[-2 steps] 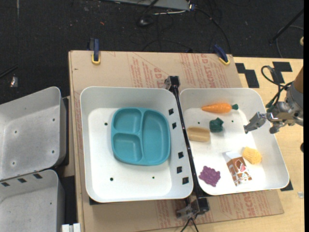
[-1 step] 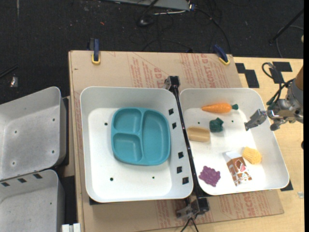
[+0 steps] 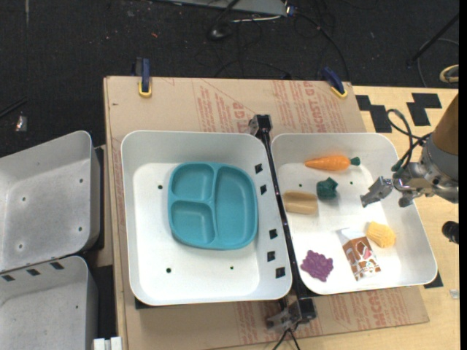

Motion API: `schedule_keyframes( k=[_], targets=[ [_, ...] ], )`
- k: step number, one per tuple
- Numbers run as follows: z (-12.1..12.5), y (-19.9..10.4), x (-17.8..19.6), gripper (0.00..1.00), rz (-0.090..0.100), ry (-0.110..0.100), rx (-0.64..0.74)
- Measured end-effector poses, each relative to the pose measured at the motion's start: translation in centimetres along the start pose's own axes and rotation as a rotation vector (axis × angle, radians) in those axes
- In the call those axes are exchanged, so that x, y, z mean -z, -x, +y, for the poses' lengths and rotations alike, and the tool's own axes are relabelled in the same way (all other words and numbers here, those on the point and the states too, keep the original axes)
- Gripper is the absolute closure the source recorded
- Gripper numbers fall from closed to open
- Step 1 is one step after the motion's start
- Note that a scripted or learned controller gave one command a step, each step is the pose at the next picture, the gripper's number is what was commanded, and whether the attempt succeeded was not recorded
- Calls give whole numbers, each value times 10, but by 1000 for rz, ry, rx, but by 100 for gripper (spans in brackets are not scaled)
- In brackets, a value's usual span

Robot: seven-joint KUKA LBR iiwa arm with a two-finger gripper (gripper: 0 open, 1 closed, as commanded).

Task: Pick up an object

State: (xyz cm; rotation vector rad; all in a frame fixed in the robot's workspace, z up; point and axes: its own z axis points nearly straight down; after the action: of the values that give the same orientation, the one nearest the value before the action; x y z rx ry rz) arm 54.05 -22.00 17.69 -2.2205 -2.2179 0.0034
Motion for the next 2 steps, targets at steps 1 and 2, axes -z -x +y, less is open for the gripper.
schedule_keyframes(
  k=[1,2],
  targets=[
    [6,-6,-47,0,1,0,3],
    [5,-7,-87,0,0,1,0]
  ],
)
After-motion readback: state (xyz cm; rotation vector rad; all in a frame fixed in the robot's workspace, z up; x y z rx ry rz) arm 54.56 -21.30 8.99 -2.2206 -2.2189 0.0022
